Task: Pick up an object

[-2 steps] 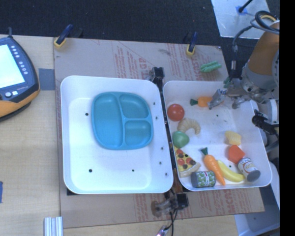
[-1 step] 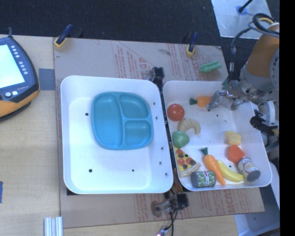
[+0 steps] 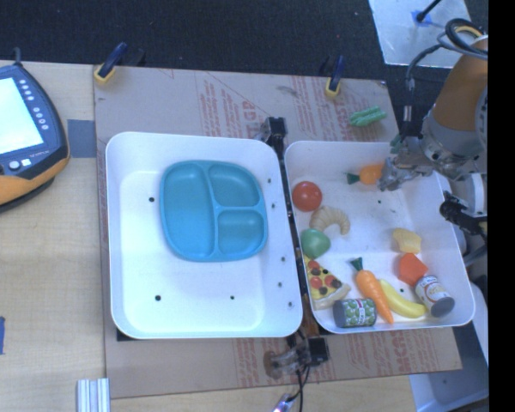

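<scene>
Faint red print runs across the cardboard sheet (image 3: 240, 101) under the bins, too blurred to read, as are the labels on the can (image 3: 354, 312) and small jar (image 3: 433, 293) at lower right. The gripper (image 3: 393, 177) hangs in the right bin's (image 3: 451, 230) upper part, just beside a small toy carrot (image 3: 366, 175); its opening cannot be told

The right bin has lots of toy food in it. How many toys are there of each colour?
Orange: 3, the small carrot near the gripper, the big carrot, the block
Red: 1, tomato
Green: 2, pear, can
Yellow: 2, banana, lemon piece
Tan: 1, croissant
Mixed colours: 2, pizza slice, small bottle
Total: 11
</scene>
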{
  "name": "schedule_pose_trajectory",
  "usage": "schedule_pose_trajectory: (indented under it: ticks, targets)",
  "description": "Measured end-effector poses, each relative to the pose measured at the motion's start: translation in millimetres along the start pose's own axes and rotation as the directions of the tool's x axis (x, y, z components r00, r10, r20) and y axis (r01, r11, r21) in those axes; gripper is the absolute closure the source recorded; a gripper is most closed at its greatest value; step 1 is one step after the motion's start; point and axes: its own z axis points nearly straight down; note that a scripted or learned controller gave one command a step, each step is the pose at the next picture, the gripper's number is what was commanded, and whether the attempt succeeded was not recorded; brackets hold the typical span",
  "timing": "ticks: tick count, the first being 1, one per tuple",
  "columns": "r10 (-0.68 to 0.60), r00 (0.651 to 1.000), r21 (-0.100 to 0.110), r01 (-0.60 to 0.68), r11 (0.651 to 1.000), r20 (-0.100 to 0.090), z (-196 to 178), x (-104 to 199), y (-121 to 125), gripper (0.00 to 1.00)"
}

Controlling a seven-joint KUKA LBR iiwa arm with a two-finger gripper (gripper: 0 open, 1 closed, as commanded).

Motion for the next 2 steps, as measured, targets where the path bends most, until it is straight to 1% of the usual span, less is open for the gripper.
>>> schedule_pose_trajectory:
  ticks: [1,2]
  targets:
    - [0.0,1.0,0.0,0.0,1.0,0.0,0.0,0.1,0.0,0.0]
    - [0.003,1.0,0.0,-0.003,1.0,0.002,11.3,41.9,0.0,0.0]
